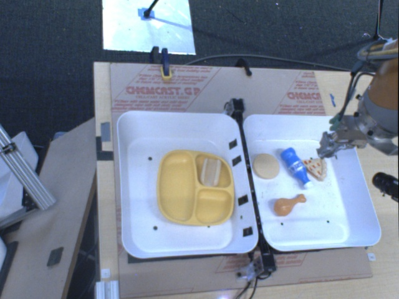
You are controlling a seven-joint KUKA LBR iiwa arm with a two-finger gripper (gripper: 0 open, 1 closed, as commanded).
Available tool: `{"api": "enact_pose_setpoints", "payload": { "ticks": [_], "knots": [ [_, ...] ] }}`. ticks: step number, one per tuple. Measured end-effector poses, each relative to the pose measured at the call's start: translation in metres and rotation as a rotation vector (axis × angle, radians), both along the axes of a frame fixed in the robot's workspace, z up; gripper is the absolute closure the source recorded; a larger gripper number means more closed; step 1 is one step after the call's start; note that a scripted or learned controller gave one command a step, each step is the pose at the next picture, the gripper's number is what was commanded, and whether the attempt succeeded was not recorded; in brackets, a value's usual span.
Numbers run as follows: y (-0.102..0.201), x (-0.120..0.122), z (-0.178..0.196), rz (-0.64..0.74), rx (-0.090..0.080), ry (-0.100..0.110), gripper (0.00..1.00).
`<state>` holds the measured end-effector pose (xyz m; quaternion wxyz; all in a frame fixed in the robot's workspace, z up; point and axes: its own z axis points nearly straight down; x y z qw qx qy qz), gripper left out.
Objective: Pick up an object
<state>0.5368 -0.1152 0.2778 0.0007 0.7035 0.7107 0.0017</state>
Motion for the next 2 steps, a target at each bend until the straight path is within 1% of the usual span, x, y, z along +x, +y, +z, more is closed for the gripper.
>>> {"api": "enact_pose_setpoints", "payload": {
  "ticks": [1,2],
  "knots": [
    [0.049,0.021,-0.002,-0.001,0.000,0.000,1.00],
    [0.100,0.035,-0.001,-0.001,0.001,0.000,1.00]
  ]
}}
